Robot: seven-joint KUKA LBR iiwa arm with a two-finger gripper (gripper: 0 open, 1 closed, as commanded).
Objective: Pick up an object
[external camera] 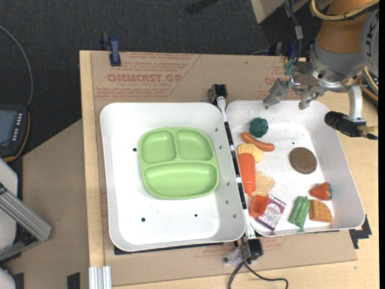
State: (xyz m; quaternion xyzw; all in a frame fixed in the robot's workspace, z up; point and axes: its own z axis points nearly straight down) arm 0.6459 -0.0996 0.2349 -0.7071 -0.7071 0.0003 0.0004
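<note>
the hand (288, 99) hangs above the right bin's (343, 155) far rim, fingers spread apart, gripping nothing, near the dark green toy (259, 126).

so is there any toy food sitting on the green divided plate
No, the green divided plate lies bare in the left bin, while the toy food, such as the carrot, sits in the right bin.
</note>
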